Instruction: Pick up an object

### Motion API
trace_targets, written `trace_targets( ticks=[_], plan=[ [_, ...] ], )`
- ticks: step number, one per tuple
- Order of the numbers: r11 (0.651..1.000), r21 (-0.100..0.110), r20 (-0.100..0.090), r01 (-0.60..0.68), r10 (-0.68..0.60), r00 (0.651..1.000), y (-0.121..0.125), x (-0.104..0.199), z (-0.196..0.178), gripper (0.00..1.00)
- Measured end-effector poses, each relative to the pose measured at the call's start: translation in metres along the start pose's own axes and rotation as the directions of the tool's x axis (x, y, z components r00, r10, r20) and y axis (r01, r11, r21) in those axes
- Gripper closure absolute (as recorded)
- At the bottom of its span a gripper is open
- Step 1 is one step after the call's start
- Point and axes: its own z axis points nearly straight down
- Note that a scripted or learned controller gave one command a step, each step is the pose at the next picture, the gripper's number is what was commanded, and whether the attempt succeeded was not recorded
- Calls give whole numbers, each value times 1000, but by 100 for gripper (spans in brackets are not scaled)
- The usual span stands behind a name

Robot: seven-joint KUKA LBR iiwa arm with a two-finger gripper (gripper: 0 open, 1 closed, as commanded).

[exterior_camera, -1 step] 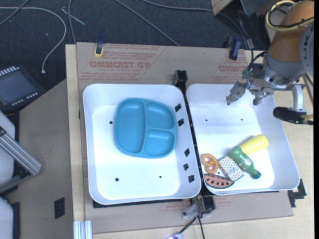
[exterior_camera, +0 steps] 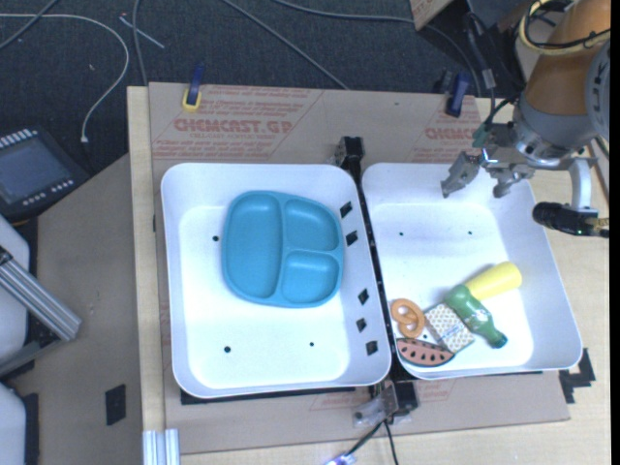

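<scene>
The arm (exterior_camera: 567, 56) comes in from the upper right and its upper part is cut off by the picture's edge, so only the orange band and grey wrist are seen. Below the wrist the gripper (exterior_camera: 480, 183) hangs over the far edge of the right bin (exterior_camera: 426, 211), its 2 fingers (exterior_camera: 457, 180) spread wide apart with nothing between them. The small toys in the right bin are hard to make out in detail: they sit bunched together in the near part of the bin, well apart from the gripper. Among them a green bottle (exterior_camera: 477, 315) lies on its side, and a yellow cylinder (exterior_camera: 495, 280) rests just beside it, touching its far end. To the left of the bottle lie a small checked piece (exterior_camera: 447, 325), a pretzel (exterior_camera: 407, 315) and a watermelon slice (exterior_camera: 426, 353), the slice lying nearest the bin's front rim; whether these 3 overlap or merely touch cannot be told. The left bin (exterior_camera: 194, 337) holds 1 thing, a blue divided plate (exterior_camera: 283, 248) with 3 compartments, lying flat in the far half of the bin. Both bins sit side by side on a cardboard sheet (exterior_camera: 262, 114) that covers the bench, and 2 blue clamps (exterior_camera: 195, 87) grip its far edge.
</scene>
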Motion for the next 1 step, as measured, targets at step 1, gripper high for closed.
trace_targets(
  ticks=[1],
  plan=[
    [1000, 6, -1, -1, 1, 1000, -1, -1, 63, 0]
  ],
)
